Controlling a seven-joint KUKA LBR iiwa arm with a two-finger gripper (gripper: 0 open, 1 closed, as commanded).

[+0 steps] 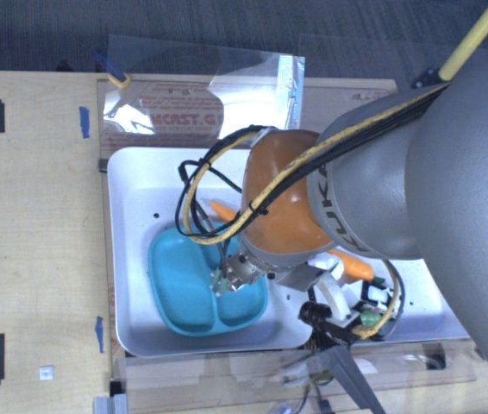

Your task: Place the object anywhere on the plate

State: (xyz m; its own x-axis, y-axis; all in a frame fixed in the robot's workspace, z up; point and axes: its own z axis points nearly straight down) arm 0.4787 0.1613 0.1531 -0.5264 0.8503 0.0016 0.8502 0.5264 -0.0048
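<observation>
- Carrot (353, 266), orange, lies in the white bin (132, 231) right of the blue plate (194, 285), mostly hidden under the arm (382, 197).
- Another orange bit (222, 210) peeks out by the cables; I cannot tell what it is.
- Plastic sheet (175, 119) behind the bin carries reddish print, too blurred to read.
- Arm bends down from the right; pincer (231, 280) hangs over the plate, and whether it is parted or closed I cannot tell.

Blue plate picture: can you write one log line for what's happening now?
arm: over left bin | gripper: above blue plate | orange object: in bin beside plate, mostly hidden | placed: not yet
</observation>
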